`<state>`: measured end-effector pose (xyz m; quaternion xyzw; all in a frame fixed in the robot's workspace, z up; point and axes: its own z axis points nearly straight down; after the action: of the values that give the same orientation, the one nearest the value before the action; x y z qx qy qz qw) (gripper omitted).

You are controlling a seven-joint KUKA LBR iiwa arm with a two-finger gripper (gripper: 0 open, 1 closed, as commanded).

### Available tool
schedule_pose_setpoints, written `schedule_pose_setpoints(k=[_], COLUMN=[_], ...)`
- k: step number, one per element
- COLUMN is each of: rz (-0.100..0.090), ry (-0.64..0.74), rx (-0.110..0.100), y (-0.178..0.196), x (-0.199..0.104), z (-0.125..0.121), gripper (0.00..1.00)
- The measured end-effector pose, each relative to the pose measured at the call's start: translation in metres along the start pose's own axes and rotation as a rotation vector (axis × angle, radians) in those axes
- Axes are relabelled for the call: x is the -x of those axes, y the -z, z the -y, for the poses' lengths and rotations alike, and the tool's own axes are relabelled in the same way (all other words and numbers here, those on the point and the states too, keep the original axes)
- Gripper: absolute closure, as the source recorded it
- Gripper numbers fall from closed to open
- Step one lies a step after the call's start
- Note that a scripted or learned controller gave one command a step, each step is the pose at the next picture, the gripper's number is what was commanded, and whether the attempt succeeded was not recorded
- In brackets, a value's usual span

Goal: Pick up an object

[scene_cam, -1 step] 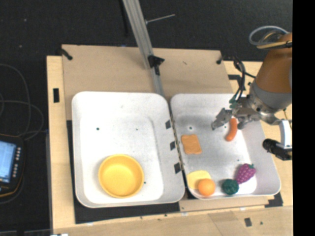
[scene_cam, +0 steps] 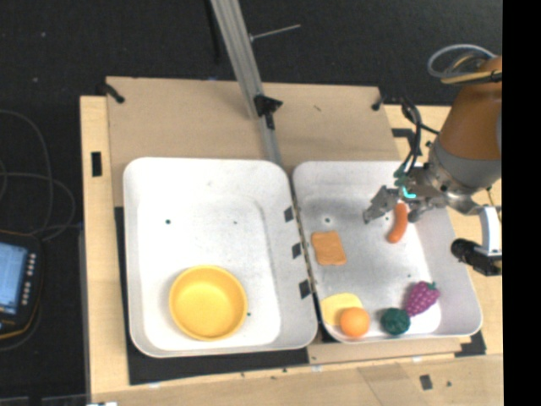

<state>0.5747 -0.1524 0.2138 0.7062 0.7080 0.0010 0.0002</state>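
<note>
The gripper (scene_cam: 397, 203) hangs over the right bin (scene_cam: 338, 184), jaws spread wide. A carrot (scene_cam: 396, 224) stands nearly upright just beneath the jaws, its top between the two fingers, though whether they press it I cannot tell. Left of the carrot lies a tan bread slice (scene_cam: 329, 248). Below the carrot, along the bin's near edge, sit purple grapes (scene_cam: 422, 297), a dark green ball (scene_cam: 395, 320) and an orange (scene_cam: 354, 321)
</note>
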Motion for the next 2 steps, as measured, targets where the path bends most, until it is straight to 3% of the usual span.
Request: schedule_pose_setpoints(k=[2], rz=[0.003], ry=[-0.003], rx=[-0.006], y=[-0.109], x=[-0.004], z=[-0.005], gripper=[0.00])
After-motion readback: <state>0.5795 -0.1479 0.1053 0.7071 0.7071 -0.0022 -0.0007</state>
